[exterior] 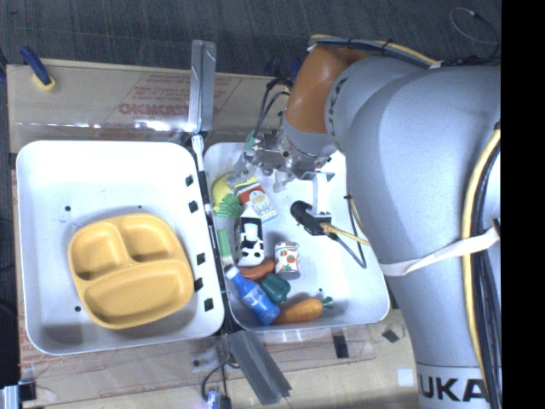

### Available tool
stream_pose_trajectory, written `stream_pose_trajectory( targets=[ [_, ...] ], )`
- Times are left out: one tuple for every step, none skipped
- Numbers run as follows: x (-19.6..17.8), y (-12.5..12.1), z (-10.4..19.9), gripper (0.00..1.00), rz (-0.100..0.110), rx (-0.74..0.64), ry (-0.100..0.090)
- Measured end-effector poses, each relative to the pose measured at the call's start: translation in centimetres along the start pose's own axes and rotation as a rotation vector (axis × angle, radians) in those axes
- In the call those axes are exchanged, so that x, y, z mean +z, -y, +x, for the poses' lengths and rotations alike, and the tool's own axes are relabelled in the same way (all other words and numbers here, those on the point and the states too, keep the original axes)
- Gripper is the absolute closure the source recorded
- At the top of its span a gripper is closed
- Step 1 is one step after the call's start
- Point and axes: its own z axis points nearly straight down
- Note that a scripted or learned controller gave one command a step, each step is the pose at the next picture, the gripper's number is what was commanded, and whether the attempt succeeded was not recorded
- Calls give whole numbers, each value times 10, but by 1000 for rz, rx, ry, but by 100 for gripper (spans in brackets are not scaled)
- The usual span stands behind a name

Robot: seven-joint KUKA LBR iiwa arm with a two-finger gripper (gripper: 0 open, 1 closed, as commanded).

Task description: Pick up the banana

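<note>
The banana [222,186] is a yellow curved piece lying against the left wall of the right bin [362,301], near its back corner. My gripper [262,167] hangs low over the back of that bin, just to the right of the banana and above a small red-and-white carton [259,203]. Its tips are lost among metal parts and clutter. Nothing is seen lifted.
The right bin also holds a green piece [225,209], a black-and-white cow figure [249,239], a red sausage [255,270], a small carton [287,258], a blue bottle [254,299] and a carrot [300,311]. A yellow divided plate [132,268] lies in the left bin [51,169].
</note>
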Motion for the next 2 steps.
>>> stream_pose_trajectory(
  targets=[
    [7,-7,-63,0,-19,-172,2],
    [9,-3,-3,0,-12,-422,7]
  ],
)
